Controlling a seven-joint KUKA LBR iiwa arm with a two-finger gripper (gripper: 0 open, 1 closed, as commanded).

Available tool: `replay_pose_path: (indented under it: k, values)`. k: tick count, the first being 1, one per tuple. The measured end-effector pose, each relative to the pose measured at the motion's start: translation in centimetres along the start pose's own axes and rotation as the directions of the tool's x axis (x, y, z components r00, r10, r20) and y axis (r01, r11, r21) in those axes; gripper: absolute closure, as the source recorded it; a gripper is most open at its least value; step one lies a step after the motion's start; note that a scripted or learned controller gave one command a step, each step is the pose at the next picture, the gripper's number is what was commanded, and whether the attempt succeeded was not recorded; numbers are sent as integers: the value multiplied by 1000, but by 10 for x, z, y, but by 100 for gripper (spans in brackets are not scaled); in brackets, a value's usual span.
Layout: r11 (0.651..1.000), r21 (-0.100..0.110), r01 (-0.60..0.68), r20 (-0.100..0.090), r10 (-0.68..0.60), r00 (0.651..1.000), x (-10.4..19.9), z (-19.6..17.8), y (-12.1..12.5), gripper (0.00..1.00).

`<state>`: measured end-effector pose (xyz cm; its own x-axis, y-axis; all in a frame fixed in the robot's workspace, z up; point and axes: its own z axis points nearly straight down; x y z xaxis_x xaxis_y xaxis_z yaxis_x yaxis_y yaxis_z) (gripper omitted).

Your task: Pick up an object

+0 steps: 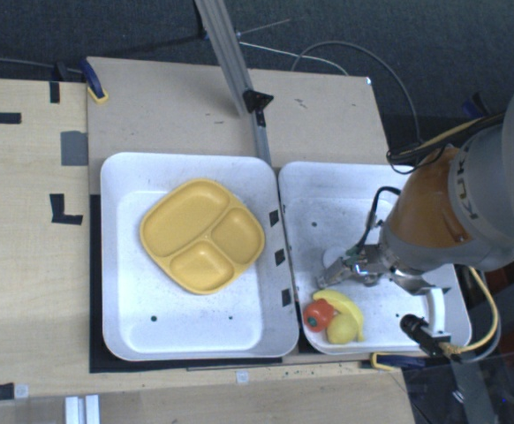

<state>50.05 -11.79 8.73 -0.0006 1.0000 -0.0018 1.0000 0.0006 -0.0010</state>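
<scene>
A small toy made of a red piece and a yellow banana-like piece (335,316) lies in the right bin (328,188), near its front left corner. My gripper (347,268) hangs over the middle of that bin, just above and behind the toy, on the grey arm with the orange band (425,210). The metal fingertips point toward the bin's left side. Nothing shows between them.
A yellow three-compartment plate (202,234) lies in the left bin (120,325). A grey pole (230,51) slants down from the top to the ridge between the bins. Cables loop behind the right bin.
</scene>
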Motion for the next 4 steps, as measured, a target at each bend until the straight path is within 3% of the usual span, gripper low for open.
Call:
replay_pose_path:
  k: [1, 4]
  values:
    - [1000, 1, 1, -3, -1, 1000, 1, -12, 0, 100]
    - [1000, -4, 1, -1, -1, 1000, -19, -153, 3, 100]
